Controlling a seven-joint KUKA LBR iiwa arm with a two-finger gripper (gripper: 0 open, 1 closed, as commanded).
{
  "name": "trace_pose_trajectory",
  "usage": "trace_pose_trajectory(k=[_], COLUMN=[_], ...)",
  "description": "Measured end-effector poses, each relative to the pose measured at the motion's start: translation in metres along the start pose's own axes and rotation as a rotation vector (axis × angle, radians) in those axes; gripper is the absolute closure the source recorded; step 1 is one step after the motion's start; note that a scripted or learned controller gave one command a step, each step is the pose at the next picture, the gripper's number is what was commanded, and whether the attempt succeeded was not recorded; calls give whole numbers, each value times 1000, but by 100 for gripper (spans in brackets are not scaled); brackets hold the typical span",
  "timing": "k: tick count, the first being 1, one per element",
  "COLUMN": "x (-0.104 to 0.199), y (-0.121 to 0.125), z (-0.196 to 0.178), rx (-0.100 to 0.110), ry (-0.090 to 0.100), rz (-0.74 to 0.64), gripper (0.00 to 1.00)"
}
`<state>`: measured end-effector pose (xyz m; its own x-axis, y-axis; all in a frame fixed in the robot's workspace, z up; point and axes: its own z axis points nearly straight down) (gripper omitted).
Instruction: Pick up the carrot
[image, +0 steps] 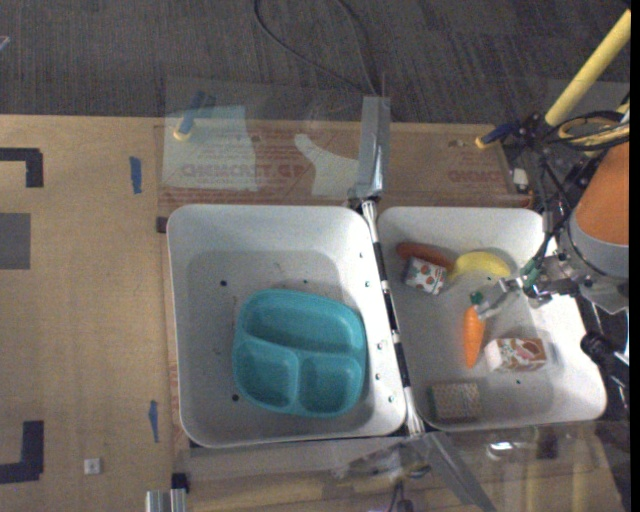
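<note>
In the right bin (590, 395) I see the carrot (472, 337) lying upright in the frame, just left of a small carton (517, 353) and below the banana (481, 265). My gripper (497, 296) hovers at the carrot's top end; I cannot tell its state.

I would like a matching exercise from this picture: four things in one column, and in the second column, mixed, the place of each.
Things:
1. tray
2. carrot
3. banana
4. sponge

Places:
A. near front edge of right bin
B. in left bin
C. middle of right bin, just below the claw
D. toward back of right bin, beside a sausage

Pairs: 1-B, 2-C, 3-D, 4-A
</note>
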<state>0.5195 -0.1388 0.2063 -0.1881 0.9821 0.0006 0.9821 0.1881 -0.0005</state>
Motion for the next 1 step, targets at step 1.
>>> trace_pose_trajectory(k=[1], x=[-24], y=[31], z=[116], rx=[-6], ry=[-3], rz=[-42], gripper=[0])
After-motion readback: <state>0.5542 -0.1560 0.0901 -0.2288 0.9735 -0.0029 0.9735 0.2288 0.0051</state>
